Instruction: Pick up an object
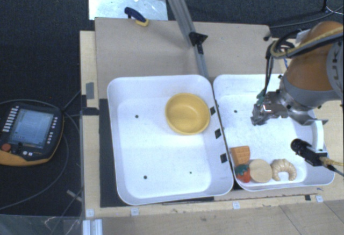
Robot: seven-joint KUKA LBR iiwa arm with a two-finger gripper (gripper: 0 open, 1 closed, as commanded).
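Camera view, looking down at a slant: two shallow white bins side by side on a tan surface (161, 45), rims touching along the middle, dark floor all around. Left bin (129, 175) wide open across its floor, holding just a yellow bowl (187, 113) upright near the back right corner, close to the shared rim. Right bin (236, 88) bare across its back half, crowded only along the front edge: an orange block (240, 154), a small red and green piece (243, 173) just in front of it, a pale round disc (260, 171) beside that, and a croissant (284, 169) furthest right, all close together near the front wall. Claw (262, 114) poised over the middle of the right bin, apart from the row of items, nothing visibly held; open or closed impossible to tell from here. Grey arm with orange band (314, 64) coming in over the right rim. Handheld controller (29, 132) on the floor to the left.
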